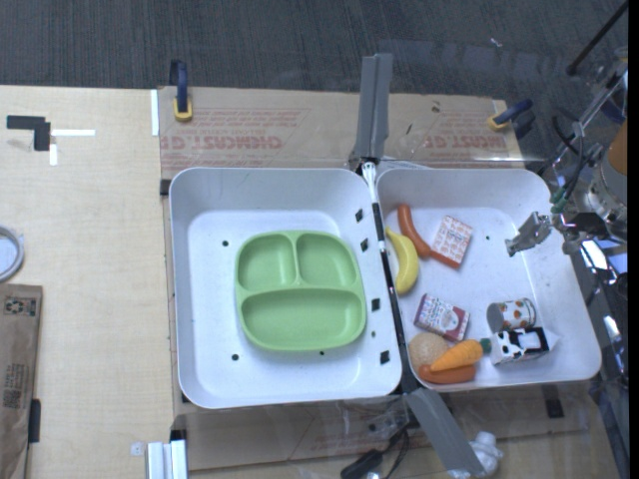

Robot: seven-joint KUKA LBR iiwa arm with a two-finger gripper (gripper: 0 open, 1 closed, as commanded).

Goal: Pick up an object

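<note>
claw (527,234) apart and bare over right bin (479,193), near milk carton (519,344)

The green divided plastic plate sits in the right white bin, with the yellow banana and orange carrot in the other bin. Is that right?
Not quite. The camera view shows the green divided plastic plate in the left white bin. The yellow banana and orange carrot do lie in the other, right white bin.
</note>
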